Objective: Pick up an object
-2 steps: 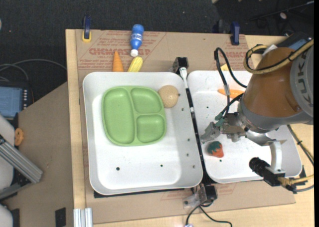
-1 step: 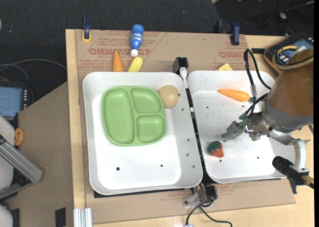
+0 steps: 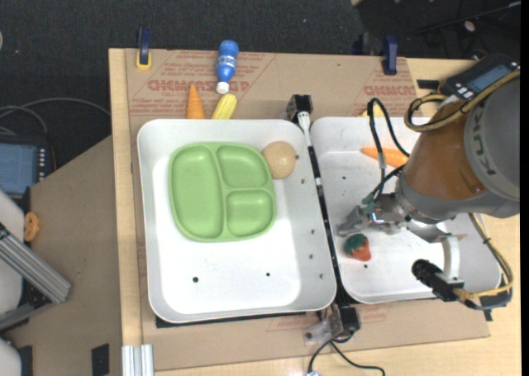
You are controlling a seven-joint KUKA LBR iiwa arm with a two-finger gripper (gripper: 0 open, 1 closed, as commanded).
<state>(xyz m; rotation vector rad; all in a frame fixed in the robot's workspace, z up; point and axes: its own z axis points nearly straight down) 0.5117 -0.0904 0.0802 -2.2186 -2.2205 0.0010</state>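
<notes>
Grey rounded arm link (image 3: 500, 151) with a broad orange band (image 3: 442, 164) above the wrist. Metallic two-finger gripper (image 3: 357, 221) at the tip. Black cables (image 3: 388, 130) looped just above the gripper, black fitting (image 3: 434, 277) below it.

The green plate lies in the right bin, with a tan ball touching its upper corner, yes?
Not quite. The camera view shows the green plate in the left bin, not the right one. The tan ball does touch its upper right corner.
</notes>
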